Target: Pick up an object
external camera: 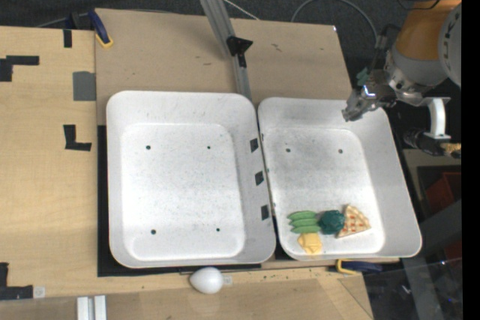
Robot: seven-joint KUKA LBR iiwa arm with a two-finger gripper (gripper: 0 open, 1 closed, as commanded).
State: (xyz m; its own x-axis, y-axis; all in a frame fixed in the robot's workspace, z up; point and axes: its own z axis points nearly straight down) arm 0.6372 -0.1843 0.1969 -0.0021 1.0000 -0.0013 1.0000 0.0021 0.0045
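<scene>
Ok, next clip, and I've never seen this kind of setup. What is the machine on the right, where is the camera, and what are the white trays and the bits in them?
The picture comes from one fixed camera above the bench, looking down at a slant. The machine at the right is a robot arm, grey with an orange band, and it ends in a small two-finger gripper. The gripper hangs over the far corner of the right tray, and I see nothing between its fingers. Two shallow white trays sit side by side. The left tray shows bare floor. Near the front of the right tray lies a small cluster of toy food: a green piece, a dark green piece, a yellow piece and a pizza slice. A white egg-shaped thing lies on the bench in front of the trays.
</scene>
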